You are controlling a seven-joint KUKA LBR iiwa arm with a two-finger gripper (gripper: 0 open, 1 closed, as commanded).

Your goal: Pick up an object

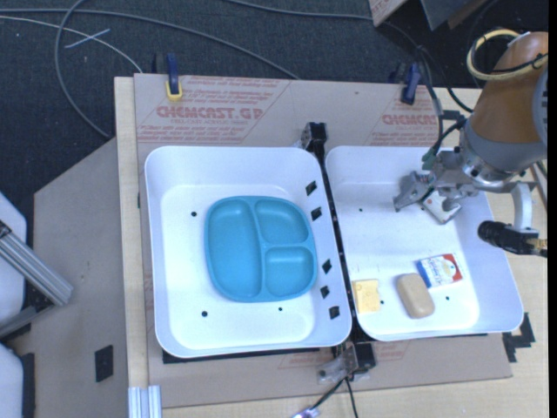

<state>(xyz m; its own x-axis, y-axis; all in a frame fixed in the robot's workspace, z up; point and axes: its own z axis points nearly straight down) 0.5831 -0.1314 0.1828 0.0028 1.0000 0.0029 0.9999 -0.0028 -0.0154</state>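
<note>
My gripper (424,196) hangs over the far part of the right bin (383,168), its fingers spread apart with nothing between them. Well in front of it, in the near part of that bin, lie three objects: a small blue, white and red packet (439,271), a tan oval block (415,295) and a yellow square piece (366,295) by the bin's left wall. The gripper touches none of them.
The left bin (174,181) holds a blue divided plate (260,247). A row of black clips (324,259) runs along the seam between the bins. Blue clamps (174,77) pin the cardboard base at the back. The arm's orange band (513,85) is at the right.
</note>
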